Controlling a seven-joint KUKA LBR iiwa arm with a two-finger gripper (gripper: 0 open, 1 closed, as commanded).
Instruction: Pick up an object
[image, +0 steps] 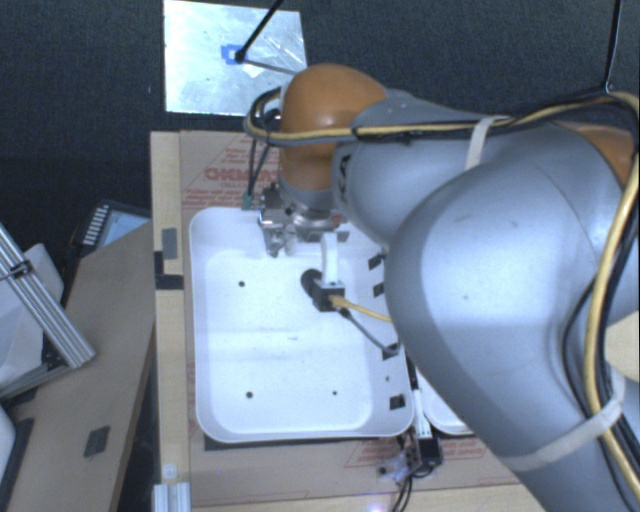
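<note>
White plastic left bin (230, 400) sits on a brown cardboard sheet (170, 200) on the tabletop, and it's the ref for everything below. Red print (222, 172) on the cardboard runs just past the bin's far rim. It's partly covered by the bin and arm, and the letters are too faint and cut off to read. More red print shows by the bin's near rim, also unreadable.

Task obj: a small black piece w/ a thin yellow rod (322, 292) lies on the bin floor, right of bin centre. The rod angles off toward the bin's right rim.

Hand (300, 228) hangs over the bin's far edge, below the orange band (320, 110), w/ the black piece just nearer the camera than it. Can't tell if it's clenched or released, or whether it's touching the obj.

Grey arm (500, 280) covers everything right of the bin, w/ yellow and black cables (600, 300) strapped along it.

Silvery sheet (235, 55) w/ a blue bit lies well beyond the bin's far rim. No readable text on it.
</note>
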